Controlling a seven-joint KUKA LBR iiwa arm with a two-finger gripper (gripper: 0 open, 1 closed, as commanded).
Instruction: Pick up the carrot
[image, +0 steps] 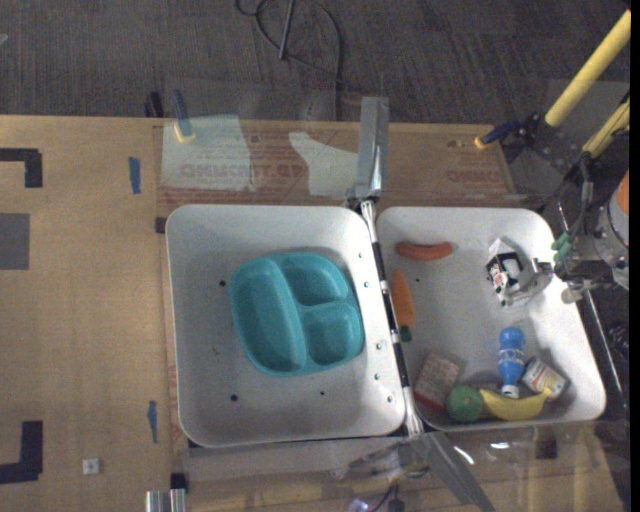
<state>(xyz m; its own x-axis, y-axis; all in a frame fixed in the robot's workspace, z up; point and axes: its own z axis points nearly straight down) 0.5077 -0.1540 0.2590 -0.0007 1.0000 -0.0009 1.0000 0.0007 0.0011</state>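
- Bench (90, 330): tan board, carrying the right bin (580, 330) and everything else we're watching.
- Left bin (200, 400): white, shallow, pressed up against the right bin's left wall.
- Plate (297, 312): teal, three compartments, lying flat in the left bin, well apart from the right bin.
- Arm (590, 262): grey, reaching in over the right bin's right rim.
- Gripper (508, 272): black and white, sitting over the right bin's upper right part. Whether it is spread or closed, I cannot tell from this angle, and nothing is visibly caught in it.
- Carrot (402, 298): there's the target, orange, lying lengthwise just beside the right bin's left wall, about halfway down it. It's on the bin floor and well apart from the gripper.
- Sausage (424, 250): reddish orange, lying crosswise near the right bin's top wall, towards its left.
- Banana (514, 405): yellow, curved, along the right bin's bottom wall.
- Bottle (511, 358): blue and white, in the right bin's lower right part, its lower end touching the banana.
- Packet (437, 378): brownish, tilted, in the right bin's lower left corner.
- Lime (463, 402): green, round, by the right bin's bottom wall, between packet and banana.
- Carton (543, 378): small, white, near the right bin's lower right corner, just beside the banana's tip.
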